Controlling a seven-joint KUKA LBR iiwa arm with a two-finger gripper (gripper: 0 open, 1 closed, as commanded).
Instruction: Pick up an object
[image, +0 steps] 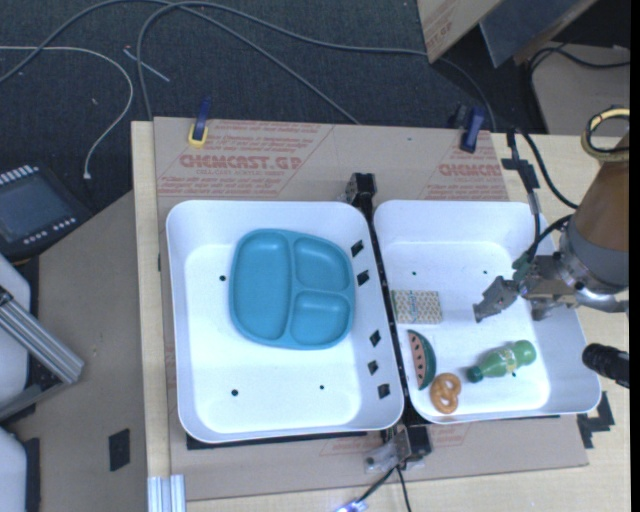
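Green bottle lies w/ cap pointing lower-left, below gripper.

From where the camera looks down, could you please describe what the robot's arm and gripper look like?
The arm enters from the view's right: a rounded orange-brown band above a grey metallic wrist section. The gripper is dark grey and angular, ending in dark fingers. A black cable runs along the arm toward the gripper. No markings are readable.
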